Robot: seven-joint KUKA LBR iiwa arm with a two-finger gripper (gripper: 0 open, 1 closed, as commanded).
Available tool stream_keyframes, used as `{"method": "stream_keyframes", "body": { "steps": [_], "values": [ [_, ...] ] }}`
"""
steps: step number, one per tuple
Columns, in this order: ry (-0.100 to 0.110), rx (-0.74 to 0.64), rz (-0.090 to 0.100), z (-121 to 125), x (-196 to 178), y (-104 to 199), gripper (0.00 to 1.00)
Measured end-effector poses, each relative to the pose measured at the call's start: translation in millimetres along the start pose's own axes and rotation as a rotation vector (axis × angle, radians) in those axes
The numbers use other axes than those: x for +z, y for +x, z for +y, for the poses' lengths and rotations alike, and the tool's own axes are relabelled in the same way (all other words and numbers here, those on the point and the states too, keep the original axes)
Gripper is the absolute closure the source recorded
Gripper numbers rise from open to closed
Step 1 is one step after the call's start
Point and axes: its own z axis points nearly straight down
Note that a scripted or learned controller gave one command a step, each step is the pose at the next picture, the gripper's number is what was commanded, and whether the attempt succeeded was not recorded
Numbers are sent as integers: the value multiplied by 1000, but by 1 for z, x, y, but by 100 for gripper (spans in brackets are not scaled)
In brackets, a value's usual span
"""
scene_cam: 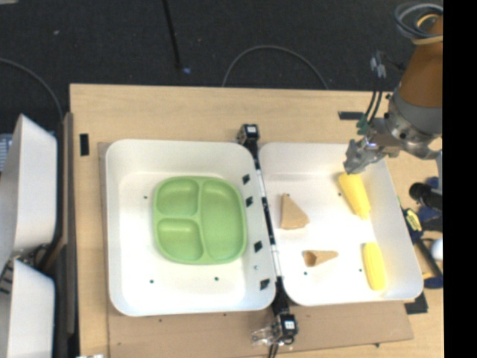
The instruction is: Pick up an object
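I read gripper (pixel 358 159) just above upper corn cob (pixel 355 194), right bin (pixel 328 289) — claw state I cannot tell. Cob looks light, stiff, rounded, maybe slippery — I'd pinch across middle.

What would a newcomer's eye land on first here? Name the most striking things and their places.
The green divided plate stands out most, lying in the left bin. In the right bin lie two yellow corn cobs along the right side and two tan wedges nearer the middle. The gripper hangs just above the upper cob.
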Motion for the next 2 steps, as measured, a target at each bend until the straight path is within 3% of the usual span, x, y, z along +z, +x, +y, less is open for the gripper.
{"method": "stream_keyframes", "body": {
  "steps": [2],
  "values": [
    [1,1,-1,0,26,100,100]
  ]
}}
